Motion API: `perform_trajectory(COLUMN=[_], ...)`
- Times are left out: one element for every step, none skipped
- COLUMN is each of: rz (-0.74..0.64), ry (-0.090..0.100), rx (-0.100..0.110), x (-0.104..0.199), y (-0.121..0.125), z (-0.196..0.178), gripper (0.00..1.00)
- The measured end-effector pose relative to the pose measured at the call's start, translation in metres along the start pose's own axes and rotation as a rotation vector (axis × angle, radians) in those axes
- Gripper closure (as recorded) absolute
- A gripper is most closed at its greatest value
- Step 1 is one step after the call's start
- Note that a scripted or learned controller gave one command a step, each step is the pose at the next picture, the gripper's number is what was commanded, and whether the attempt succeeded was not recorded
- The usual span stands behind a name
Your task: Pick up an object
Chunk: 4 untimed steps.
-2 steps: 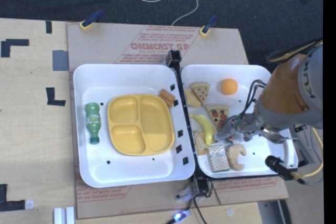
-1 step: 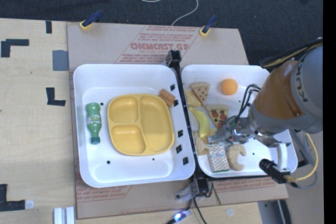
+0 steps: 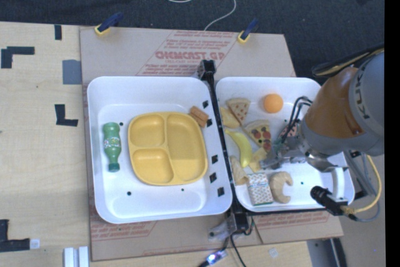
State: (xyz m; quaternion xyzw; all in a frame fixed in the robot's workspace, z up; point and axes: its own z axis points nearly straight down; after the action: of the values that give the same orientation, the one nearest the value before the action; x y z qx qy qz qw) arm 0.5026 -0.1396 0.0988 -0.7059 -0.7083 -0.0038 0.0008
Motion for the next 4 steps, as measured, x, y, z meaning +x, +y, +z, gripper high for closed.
perform_trajectory(rz=[0.002, 0.001, 0.002, -0.004], ry=[-0.007, -0.007, -0.006, -0.004], rx=[0.002, 0.002, 0.005, 0.006], x=[0.003, 0.011, 0.012, 0.069], y=[-0.005, -0.012, -0.011, -0.002], z=[-0.06, -0.111, -0.126, -0.132], gripper=[1.0, 1.0, 1.0, 1.0])
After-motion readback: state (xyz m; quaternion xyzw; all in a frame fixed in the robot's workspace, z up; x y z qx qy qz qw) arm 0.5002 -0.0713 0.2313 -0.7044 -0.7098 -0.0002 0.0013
